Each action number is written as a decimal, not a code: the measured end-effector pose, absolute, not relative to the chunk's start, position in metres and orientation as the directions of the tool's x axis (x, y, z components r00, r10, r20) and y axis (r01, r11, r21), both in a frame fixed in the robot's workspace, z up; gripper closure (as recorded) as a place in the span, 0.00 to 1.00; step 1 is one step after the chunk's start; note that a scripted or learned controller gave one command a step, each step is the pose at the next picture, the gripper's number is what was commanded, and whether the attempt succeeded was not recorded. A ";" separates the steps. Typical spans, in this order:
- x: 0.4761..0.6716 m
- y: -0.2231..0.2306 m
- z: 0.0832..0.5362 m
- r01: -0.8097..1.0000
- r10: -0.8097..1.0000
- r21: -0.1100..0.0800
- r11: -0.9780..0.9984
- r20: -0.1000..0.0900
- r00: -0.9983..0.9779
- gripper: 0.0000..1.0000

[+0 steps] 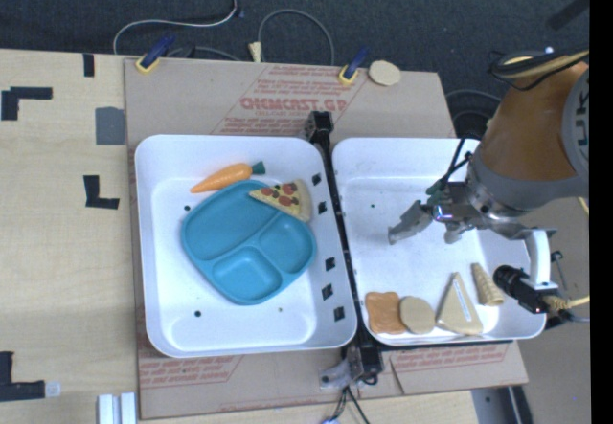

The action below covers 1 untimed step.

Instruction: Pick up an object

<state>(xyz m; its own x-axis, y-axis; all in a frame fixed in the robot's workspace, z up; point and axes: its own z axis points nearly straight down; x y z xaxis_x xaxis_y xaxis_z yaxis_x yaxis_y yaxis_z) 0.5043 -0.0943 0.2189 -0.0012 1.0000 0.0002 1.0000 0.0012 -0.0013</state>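
Two white bins sit side by side on the bench, and the gripper (428,223) hangs over the right bin (383,164), its fingers spread apart with nothing between them. The likely targets lie in a row along that bin's near wall: a toast slice (383,312), a round cracker (418,315), a pale wedge (461,307) and an ice-cream cone (487,284). All four sit nearer than the gripper and slightly to its right, so the coming move is, by my reading, a short shift toward the near wall, then a descent. The wedge's long axis runs roughly near to far, which would suit a grasp across its narrow width. The left bin (153,250) holds a blue divided plate (251,248), a carrot (223,177) and a pizza slice (283,196), well apart from the gripper.
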 end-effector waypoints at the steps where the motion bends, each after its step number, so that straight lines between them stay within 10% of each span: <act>1: 0.573 -0.089 0.182 1.000 1.000 0.000 0.004 0.000 -0.004 0.00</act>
